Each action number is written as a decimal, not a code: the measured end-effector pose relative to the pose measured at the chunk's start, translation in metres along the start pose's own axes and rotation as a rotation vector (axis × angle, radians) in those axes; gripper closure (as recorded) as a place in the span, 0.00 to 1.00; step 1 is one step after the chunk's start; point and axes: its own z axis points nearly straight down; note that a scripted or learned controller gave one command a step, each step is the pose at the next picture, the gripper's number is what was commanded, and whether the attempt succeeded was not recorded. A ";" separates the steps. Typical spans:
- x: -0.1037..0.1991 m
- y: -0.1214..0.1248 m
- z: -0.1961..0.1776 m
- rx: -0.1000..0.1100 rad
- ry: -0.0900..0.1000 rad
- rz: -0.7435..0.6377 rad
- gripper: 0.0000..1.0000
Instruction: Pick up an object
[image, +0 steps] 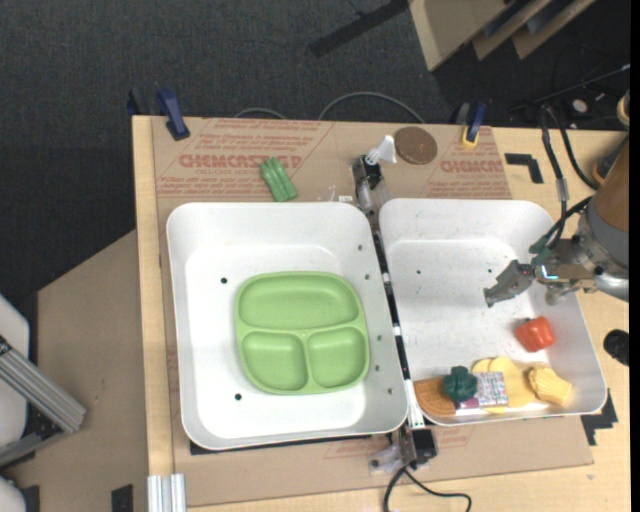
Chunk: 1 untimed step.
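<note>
My gripper (506, 284) hangs over the middle of the right bin (440, 240), reaching in from the right with nothing seen in it. A small red-orange pepper (536, 333) lies just below and to the right of it, apart from it. Along the bin's front edge sits a cluster: a dark green toy (460, 384), a pinkish packet (490, 390), yellow pieces (548, 384) and a brown flat piece (430, 398). The left bin (200, 300) holds a green divided plate (300, 332).
Both bins rest on a cardboard sheet (230, 150). A green object (279, 181) and a brown disc (415, 146) lie behind the bins. Blue clamps (174, 113) grip the board's back edge. Cables (560, 160) run at the right.
</note>
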 end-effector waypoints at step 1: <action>-0.085 -0.020 0.104 0.011 0.000 0.009 0.00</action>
